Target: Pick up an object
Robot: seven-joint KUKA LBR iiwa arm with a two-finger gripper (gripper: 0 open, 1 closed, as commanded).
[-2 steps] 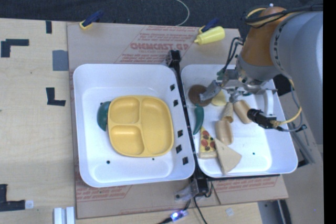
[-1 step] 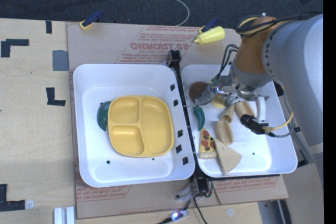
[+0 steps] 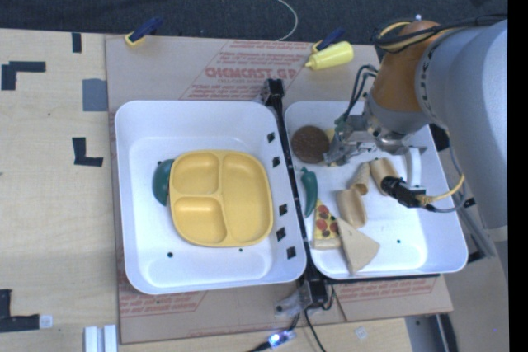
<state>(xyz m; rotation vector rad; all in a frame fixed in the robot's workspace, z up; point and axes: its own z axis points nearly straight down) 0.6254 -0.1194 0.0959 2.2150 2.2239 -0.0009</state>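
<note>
My gripper [image 3: 340, 151] hangs low over the upper part of the right bin [image 3: 429, 255], just right of a round brown disc [image 3: 308, 143]. Right below and beside it lie tan bread-like pieces [image 3: 355, 204], one of them [image 3: 382, 171] close under the wrist. A green pepper [image 3: 308, 190] lies along the bin's left wall, with a pizza slice [image 3: 326, 227] and a tan wedge [image 3: 360, 246] further toward the front. Nothing can be seen held in the gripper.
The left bin [image 3: 140, 136] holds a yellow divided plate [image 3: 221, 198] with a dark green object [image 3: 162, 181] poking out at its left edge. A yellow clamp [image 3: 332, 55] sits behind the right bin. The arm's grey body covers the bin's far right corner.
</note>
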